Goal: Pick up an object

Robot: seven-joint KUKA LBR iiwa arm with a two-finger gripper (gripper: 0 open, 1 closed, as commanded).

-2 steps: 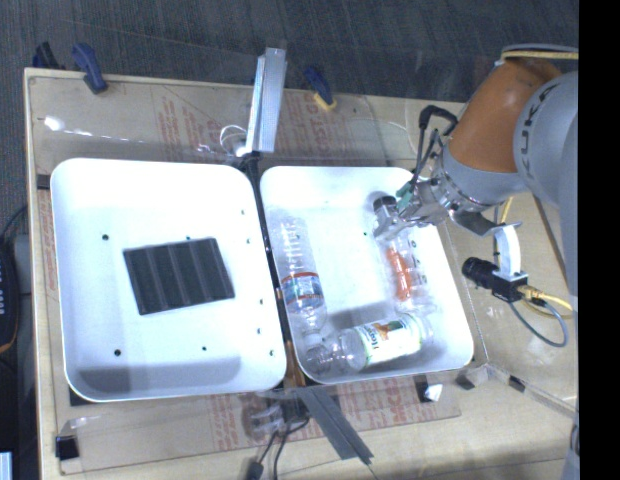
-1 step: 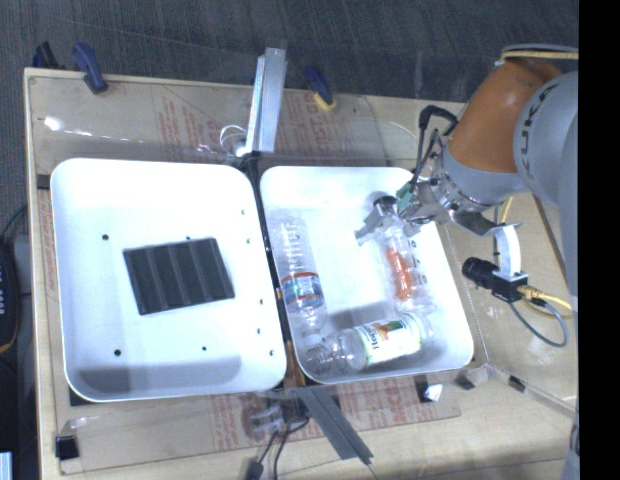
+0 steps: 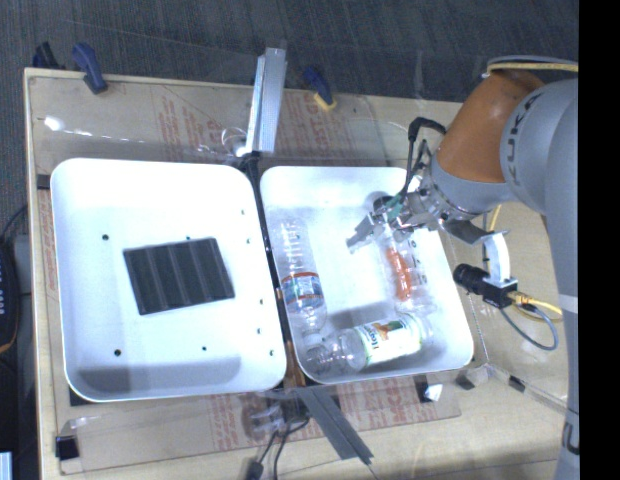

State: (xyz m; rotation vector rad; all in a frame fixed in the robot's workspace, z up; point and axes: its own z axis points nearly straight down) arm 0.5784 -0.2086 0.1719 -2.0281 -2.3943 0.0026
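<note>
My gripper (image 3: 380,224) hangs over the upper right part of the right bin (image 3: 325,190), with the arm coming in from the right. Just below it lies a clear packet with an orange item inside (image 3: 403,273), along the bin's right side. A clear water bottle with a blue label (image 3: 301,286) lies lengthwise by the bin's left wall. A second clear bottle with a green and white label (image 3: 375,341) rests along the front wall. I see nothing held in the gripper.
The left bin (image 3: 80,183) holds a flat black ribbed pad (image 3: 178,274) near its middle. A metal bar (image 3: 267,98) stands at the back between the bins. Blue clamps (image 3: 88,66) grip the bench's far edge.
</note>
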